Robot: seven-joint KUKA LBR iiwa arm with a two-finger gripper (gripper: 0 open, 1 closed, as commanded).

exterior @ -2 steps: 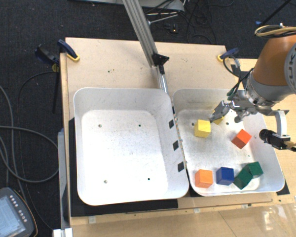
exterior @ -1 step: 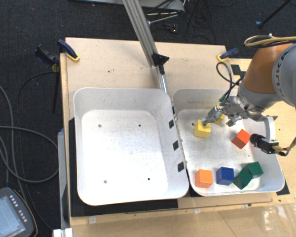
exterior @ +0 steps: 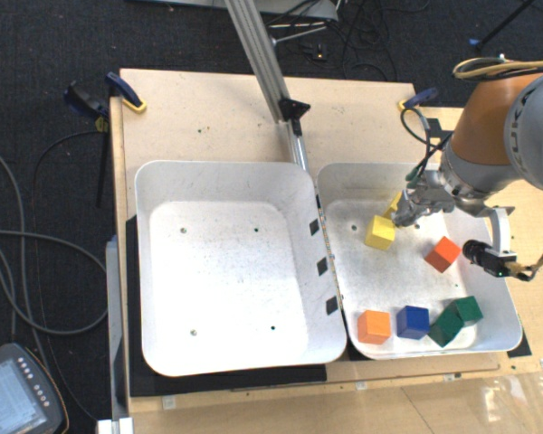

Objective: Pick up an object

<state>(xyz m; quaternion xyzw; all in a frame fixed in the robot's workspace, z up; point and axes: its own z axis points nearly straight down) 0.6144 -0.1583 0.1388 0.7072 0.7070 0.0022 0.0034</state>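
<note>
The gripper [exterior: 409, 208] is low in the right bin [exterior: 344, 188], just right of the yellow block [exterior: 380, 232] and very close to it. I cannot tell how its tip is set, or if it has the block. This looks like the reaching step. Next it must close on the block and lift straight up. Orange [exterior: 442, 254], blue [exterior: 414, 322] and green [exterior: 456, 318] blocks lie nearer.
</note>
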